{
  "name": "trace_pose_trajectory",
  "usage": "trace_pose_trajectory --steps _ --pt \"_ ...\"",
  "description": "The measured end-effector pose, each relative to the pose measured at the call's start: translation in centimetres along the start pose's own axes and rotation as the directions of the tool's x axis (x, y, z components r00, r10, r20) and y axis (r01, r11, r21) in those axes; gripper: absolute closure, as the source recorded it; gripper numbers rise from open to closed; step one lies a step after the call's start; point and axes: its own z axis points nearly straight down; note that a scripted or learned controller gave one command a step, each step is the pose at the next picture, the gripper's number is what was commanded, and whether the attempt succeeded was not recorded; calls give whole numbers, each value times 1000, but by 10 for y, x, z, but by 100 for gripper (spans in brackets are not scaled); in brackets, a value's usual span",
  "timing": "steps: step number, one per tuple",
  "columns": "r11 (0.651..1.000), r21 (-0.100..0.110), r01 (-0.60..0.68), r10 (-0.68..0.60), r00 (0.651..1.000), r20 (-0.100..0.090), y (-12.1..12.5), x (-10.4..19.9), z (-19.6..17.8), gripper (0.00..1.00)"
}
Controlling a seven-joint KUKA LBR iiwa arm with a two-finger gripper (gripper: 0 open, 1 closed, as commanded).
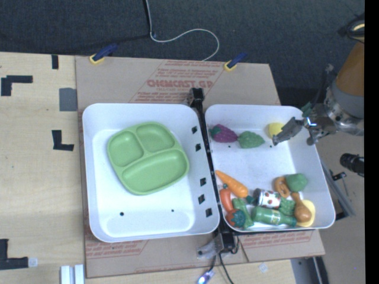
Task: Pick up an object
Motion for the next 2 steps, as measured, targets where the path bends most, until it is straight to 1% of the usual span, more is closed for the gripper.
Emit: trace_pose_trajectory --steps 1,2 --pt "1000 0 2 -2 1000 0 0 1 -10 100" --pt "1000 -17 10 -10 1000 -1 -60 89 -157 100"
